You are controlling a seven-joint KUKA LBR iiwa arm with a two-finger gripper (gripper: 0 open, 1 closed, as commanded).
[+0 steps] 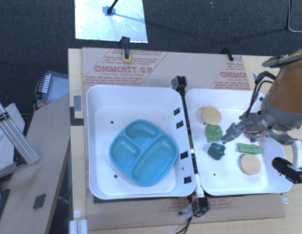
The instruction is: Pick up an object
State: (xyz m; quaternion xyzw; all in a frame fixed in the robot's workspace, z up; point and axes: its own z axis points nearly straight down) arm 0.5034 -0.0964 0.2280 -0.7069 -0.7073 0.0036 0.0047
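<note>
The claw hangs low over the right bin, tips just above a dark teal piece and beside a light green piece. Whether it is open or closed cannot be told, and nothing is seen in its grip. A tan disc lies beyond it, another disc and a green strip behind. With pieces crowded, a descent may nudge one aside or pinch two. The wrist hides the bin's far side.

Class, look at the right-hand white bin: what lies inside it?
In the right bin: two tan discs, light green piece, dark teal piece, green strip. The arm covers some floor.
</note>
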